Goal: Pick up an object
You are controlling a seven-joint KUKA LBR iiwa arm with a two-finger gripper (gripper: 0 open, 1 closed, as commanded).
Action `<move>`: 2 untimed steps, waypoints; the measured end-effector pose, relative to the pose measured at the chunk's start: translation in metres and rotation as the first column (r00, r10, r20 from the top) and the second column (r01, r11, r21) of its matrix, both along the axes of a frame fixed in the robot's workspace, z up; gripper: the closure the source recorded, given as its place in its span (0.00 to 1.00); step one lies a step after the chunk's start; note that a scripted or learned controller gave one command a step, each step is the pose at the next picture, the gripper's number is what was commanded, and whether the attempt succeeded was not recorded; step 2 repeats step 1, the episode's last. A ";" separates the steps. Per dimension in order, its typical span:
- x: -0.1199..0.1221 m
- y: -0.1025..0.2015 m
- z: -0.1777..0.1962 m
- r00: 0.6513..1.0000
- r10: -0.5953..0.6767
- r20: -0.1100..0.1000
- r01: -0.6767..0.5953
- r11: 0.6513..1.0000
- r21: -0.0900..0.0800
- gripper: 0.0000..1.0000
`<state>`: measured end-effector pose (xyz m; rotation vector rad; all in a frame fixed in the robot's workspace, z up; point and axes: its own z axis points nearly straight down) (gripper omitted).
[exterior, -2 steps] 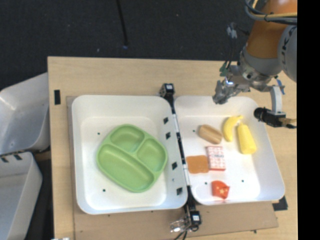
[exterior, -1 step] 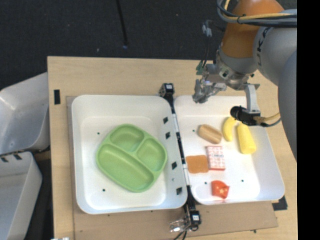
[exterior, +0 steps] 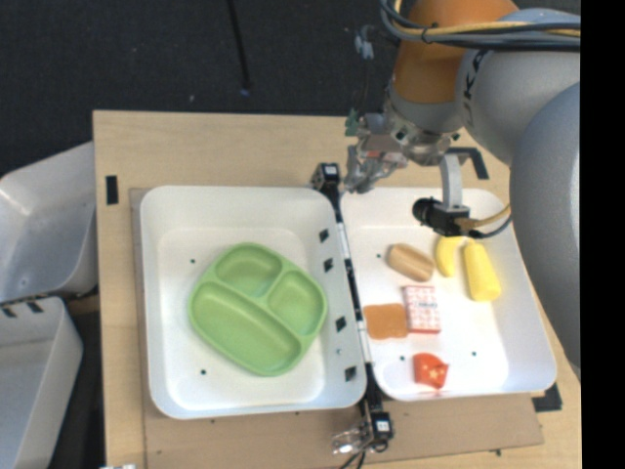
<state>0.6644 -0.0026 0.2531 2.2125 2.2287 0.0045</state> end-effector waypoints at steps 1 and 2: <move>-0.009 0.050 -0.011 1.000 -0.002 -0.004 0.002 1.000 -0.001 1.00; -0.009 0.050 -0.011 1.000 -0.002 -0.004 0.002 1.000 -0.001 1.00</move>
